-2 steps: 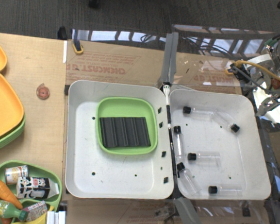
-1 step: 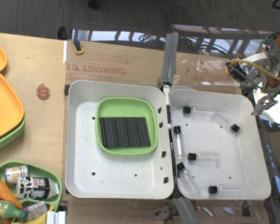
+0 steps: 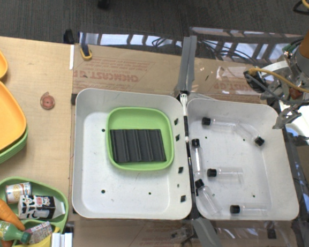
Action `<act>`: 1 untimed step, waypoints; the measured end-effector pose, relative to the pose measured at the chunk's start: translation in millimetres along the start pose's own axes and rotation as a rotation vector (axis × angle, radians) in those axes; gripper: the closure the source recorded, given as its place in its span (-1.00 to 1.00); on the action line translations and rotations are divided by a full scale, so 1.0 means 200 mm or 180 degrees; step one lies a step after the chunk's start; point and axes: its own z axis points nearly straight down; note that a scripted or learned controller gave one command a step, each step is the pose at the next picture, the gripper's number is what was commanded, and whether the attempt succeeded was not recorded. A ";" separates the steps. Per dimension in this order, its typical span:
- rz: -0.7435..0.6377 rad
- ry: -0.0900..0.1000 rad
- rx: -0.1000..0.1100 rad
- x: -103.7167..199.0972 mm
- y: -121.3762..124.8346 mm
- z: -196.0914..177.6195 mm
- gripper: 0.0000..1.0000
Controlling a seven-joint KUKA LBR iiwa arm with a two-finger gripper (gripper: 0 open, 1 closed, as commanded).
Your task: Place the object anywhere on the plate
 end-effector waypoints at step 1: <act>0.0004 0.0005 -0.0006 -0.03 -0.10 -0.15 -1.00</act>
